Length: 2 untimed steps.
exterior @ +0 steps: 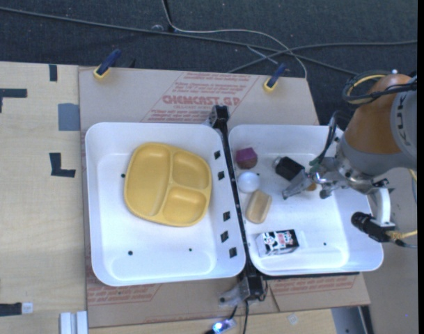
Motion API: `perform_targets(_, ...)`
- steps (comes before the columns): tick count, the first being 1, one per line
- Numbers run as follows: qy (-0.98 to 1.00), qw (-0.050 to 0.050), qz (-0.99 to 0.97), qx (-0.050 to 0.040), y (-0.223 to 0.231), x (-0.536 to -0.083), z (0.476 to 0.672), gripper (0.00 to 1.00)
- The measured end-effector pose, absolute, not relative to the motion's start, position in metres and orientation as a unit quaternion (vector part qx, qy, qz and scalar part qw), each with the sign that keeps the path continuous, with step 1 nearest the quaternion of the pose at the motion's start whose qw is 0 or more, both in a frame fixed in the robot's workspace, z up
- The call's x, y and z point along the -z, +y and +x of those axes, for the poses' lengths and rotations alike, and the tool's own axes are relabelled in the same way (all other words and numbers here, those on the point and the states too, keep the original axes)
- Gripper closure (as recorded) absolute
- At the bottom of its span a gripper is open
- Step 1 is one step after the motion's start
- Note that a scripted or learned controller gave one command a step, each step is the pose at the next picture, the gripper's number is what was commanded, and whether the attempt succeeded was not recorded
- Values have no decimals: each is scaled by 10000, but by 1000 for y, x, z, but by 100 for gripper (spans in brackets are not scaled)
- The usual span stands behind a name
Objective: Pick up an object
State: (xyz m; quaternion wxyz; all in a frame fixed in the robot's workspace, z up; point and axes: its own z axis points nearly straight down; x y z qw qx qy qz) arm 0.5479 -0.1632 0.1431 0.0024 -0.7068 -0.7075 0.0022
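In rt bin (337, 245), gripper (296, 186) spread beside matte black block (289, 167), w/ glossy white ball (248, 181).

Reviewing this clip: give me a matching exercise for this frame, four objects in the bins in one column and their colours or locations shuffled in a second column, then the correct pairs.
Column one:
1. divided plate
2. small cube
3. ball
4. carton

Column two:
A. white and round, just below the purple piece
B. yellow, in the left bin
C. black-and-white print, near the front wall of the right bin
D. purple, near the divider between the bins

Pairs: 1-B, 2-D, 3-A, 4-C.
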Motion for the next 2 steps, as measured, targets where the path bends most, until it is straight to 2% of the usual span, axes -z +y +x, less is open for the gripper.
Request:
perform_targets(1, -7075, 20, -7067, -20, -162, -89, 546, 0)
perform_targets(2, -7081, 14, -7061, -8, -162, -102, 548, 100)
